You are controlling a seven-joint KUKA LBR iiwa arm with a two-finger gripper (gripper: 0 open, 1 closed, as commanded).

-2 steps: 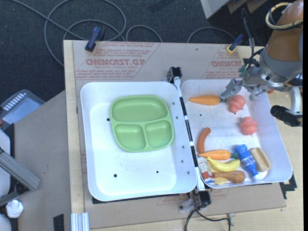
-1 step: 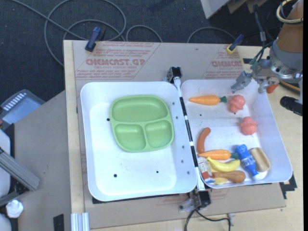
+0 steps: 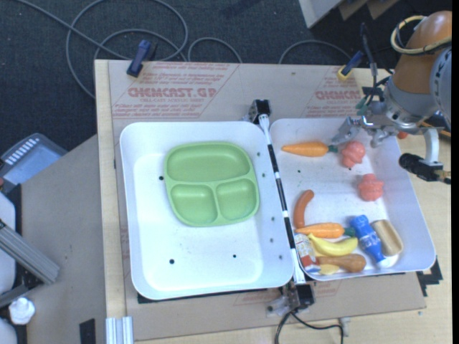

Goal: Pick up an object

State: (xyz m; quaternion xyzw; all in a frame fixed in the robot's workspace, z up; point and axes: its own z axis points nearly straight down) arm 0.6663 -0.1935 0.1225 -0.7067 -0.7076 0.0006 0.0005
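My claw (image 3: pixel 356 131) is hovering over the far end of the right shallow white bin (image 3: pixel 422 224), its two fingers spread apart and gripping nothing. The knobbly pink toy berry (image 3: pixel 351 154) is lying just beneath it, beside the orange plastic carrot (image 3: pixel 305 148).

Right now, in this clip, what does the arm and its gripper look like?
The arm enters from the view's right: a rounded grey body with an orange band near the top. Thin dark cables loop around the orange part. Below it sits a metal gripper of grey and silver parts. A dark fitting juts out beside the wrist.
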